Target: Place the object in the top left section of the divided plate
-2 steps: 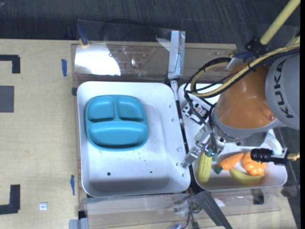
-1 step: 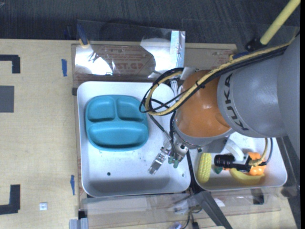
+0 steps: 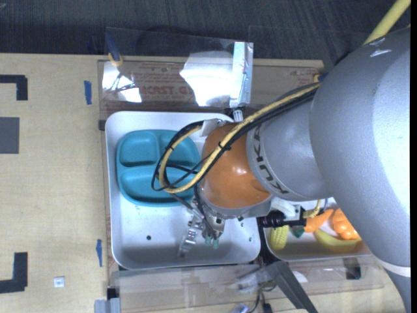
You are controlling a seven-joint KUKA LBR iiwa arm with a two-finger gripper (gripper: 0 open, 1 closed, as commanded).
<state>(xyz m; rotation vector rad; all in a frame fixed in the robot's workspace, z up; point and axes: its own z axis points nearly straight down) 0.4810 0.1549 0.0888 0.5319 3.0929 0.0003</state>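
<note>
1. A teal divided plate (image 3: 156, 165) sits at the upper left of the left bin (image 3: 130, 240).
2. Just below the plate's lower right corner hangs the gripper (image 3: 199, 237); whether it grips anything cannot be told.
3. Far right of the plate lie toy corn (image 3: 278, 237), a carrot (image 3: 317, 222) and a banana (image 3: 335, 238), probably light, stiff plastic, best pinched mid-body.

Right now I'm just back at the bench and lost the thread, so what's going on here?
The grey arm reaches in over the left bin, its gripper low over the bin floor just below the blue divided plate. Nothing can be seen between its fingers. Toy food, a corn cob and a banana, lies in the right bin.
</note>
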